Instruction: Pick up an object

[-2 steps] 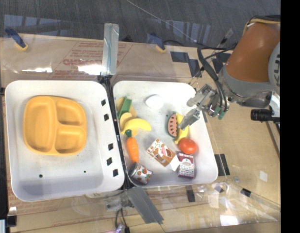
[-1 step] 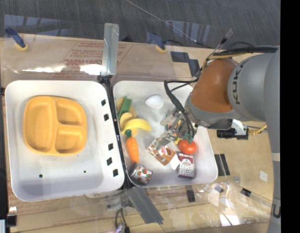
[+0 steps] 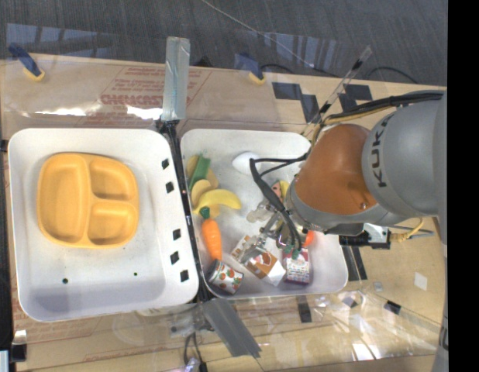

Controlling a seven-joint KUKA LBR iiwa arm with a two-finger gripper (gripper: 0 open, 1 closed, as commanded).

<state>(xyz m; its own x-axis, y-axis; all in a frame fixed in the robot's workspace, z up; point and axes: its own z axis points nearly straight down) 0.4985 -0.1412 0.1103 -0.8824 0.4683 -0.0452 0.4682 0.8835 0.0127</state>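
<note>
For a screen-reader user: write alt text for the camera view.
A grey and orange robot arm reaches from the right into the right bin, above a clutter of small things: a banana, a carrot, a can and small cartons. The left bin holds a yellow divided plate.

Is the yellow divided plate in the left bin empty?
Empty: all three compartments of the yellow plate show bare yellow. It lies flat in the left bin.

Grey arm low, wrist bent down
</note>
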